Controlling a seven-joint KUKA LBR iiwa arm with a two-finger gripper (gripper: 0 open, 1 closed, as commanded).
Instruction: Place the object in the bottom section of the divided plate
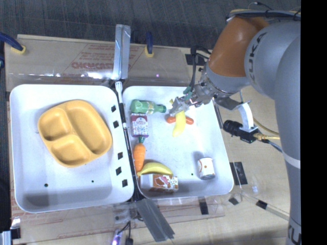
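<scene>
A yellow divided plate [75,132] lies in the left bin [30,188], and its three sections hold nothing. My gripper [180,105] hangs over the upper middle of the right bin [171,147]. Just below it a yellow, pepper-like piece [178,126] lies on the bin floor. A small red-orange piece [188,120] lies across it. The gripper's tip sits right at the top end of the yellow piece. I cannot make out whether they touch.
The right bin also holds a green bottle [145,106], a red packet [139,125], a carrot [139,156], a banana [156,168], a small carton [159,181] and a white can [206,168]. A divider wall [121,137] separates the bins.
</scene>
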